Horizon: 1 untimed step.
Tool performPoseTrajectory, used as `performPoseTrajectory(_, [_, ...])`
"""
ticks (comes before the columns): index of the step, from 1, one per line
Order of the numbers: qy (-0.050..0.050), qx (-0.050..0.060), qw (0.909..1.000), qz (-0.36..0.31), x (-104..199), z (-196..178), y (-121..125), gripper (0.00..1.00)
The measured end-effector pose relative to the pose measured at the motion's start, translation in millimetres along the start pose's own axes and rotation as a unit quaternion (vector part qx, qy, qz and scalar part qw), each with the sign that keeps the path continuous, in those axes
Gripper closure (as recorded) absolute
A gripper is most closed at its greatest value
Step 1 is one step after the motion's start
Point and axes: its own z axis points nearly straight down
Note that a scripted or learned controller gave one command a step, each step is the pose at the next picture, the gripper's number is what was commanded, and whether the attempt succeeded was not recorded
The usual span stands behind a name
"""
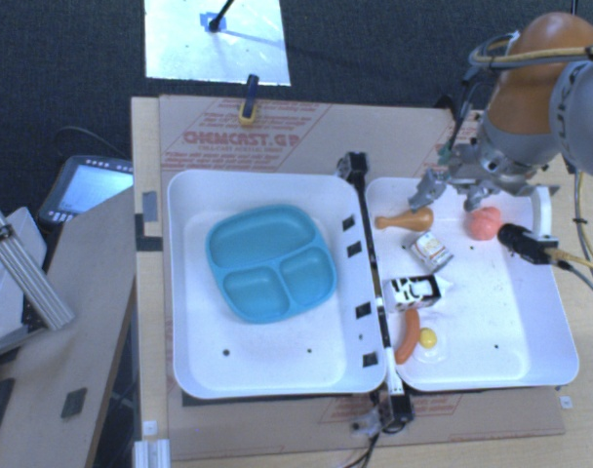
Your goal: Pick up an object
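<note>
Two bins, and from the left: blue tray (270, 261) alone in one, drumstick (404, 220), can (431, 251) and pink ball (485, 222) unlifted in the right bin (531, 359), gripper (451, 191) hovering just above, fingers spread, holding nothing, pick undone.

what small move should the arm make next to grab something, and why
Probably lower a little onto the pink ball. The gripper hangs over the far end of the right bin, with the ball and the drumstick toy lying just below it and nothing between its fingers, so a short drop seems the nearest try.
</note>
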Motion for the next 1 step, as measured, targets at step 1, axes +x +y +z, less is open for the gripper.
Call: performPoseTrajectory(1, [-0.001,-0.007,1.0,-0.001,0.0,-8.3,2.6,0.0])
